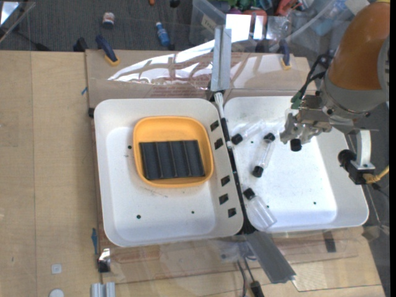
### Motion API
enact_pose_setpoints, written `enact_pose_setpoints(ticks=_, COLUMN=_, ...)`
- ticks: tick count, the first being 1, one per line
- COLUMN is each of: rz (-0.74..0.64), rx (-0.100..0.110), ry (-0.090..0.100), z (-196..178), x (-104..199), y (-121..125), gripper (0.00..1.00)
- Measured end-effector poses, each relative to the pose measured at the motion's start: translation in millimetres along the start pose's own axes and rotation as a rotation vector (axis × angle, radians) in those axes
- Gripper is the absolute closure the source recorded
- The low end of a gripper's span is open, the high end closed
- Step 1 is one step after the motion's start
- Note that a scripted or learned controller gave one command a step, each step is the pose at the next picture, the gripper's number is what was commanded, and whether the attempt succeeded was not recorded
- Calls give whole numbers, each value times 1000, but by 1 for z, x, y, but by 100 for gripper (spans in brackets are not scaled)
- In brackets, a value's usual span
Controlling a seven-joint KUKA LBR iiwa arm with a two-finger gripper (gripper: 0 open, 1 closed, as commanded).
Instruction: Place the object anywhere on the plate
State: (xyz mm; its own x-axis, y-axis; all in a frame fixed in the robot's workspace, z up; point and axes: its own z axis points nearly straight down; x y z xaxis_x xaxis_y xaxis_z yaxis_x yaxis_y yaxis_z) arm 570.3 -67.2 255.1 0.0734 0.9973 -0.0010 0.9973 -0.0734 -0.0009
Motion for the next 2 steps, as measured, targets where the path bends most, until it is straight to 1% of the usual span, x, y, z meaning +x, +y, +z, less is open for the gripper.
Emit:
enact_pose_setpoints(ticks=1, rz=-132, rx=-2, ry=-1, z=29, x=7, y=50, gripper=100)
enact_pose_setpoints(ticks=2, rz=-394, rx=-5, ry=-1, z=-8, x=34, y=63, gripper=100)
